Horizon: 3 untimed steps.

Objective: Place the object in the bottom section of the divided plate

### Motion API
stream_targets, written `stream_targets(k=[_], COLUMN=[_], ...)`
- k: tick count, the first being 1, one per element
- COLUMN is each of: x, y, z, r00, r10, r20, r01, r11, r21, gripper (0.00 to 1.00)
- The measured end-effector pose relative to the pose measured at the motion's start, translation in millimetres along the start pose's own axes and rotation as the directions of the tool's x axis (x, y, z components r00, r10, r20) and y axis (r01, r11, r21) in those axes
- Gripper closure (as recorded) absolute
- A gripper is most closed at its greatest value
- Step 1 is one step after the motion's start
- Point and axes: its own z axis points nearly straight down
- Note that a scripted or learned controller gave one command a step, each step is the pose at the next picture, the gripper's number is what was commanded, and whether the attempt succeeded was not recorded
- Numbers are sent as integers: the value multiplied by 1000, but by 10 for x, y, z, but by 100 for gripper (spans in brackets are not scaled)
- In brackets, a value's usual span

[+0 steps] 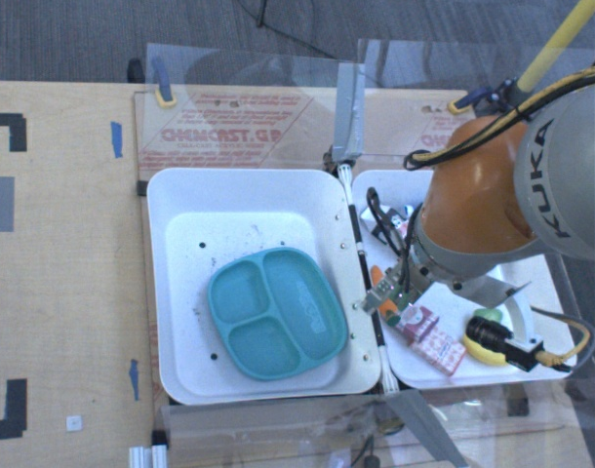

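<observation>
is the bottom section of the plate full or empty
Empty. The plate lies flat in the left bin, and all three of its sections show bare teal. The loose objects lie in the right bin.

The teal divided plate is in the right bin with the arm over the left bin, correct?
No, it's the reverse. The camera view shows the teal divided plate lying in the left bin, while the arm is over the right bin.

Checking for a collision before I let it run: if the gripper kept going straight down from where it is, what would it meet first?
Probably the red and white packet lying in the right white bin, just below the gripper; depth is hard to judge from above.
</observation>
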Motion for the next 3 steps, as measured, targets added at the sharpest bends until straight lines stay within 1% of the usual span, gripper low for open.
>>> stream_targets(k=[1,2,3], x=[-446,167,130], y=[506,1466,1940], z=[-1988,-671,-1717], r00=[948,975,966], r10=[-319,-223,-257], r20=[3,-1,2], r01=[319,223,257], r11=[948,975,966], r21=[-2,-1,-4], gripper=[100,100,100])
